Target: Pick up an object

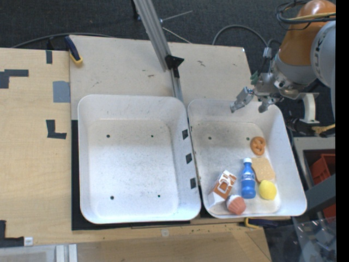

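Observation:
The right bin [218,130] holds several small items near its front right corner: an orange round piece [258,144], a tan slab [264,168], a yellow lemon-like ball [267,190], a blue bottle with a white cap [248,179], a white and orange carton [224,185], and a reddish ball [236,204]. My gripper [251,102] hangs over the back right rim of that bin, well behind the items. Its two fingers stand apart with nothing between them.
The left bin [131,157] lies beside the right one. A slanted metal pole [155,31] rises from the seam between the bins. A yellow and blue clamp [73,51] sits at the bench's back left. Cables trail behind the bench.

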You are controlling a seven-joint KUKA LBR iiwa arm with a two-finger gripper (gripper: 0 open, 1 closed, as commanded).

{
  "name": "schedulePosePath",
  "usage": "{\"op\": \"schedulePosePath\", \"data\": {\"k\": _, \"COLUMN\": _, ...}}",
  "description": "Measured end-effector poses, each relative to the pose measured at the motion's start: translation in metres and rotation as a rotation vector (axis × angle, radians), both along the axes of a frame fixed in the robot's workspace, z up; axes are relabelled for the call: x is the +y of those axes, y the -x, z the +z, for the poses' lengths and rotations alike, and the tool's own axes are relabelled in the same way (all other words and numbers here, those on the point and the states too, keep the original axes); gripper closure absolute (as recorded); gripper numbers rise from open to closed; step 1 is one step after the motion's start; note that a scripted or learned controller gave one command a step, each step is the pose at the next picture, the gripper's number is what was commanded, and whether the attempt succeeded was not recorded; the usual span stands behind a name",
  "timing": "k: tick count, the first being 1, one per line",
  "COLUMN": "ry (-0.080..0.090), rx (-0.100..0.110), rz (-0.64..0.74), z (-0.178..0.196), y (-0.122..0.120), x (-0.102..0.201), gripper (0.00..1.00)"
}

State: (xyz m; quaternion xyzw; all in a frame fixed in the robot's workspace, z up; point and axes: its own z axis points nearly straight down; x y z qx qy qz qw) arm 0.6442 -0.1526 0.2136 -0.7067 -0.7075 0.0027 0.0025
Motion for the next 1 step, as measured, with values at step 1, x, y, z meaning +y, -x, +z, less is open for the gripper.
{"op": "schedulePosePath", "data": {"k": 1, "ry": 0.000, "rx": -0.002, "rz": 0.001, "z": -0.0445, "y": 0.0019, "x": 0.0046, "gripper": 0.00}}
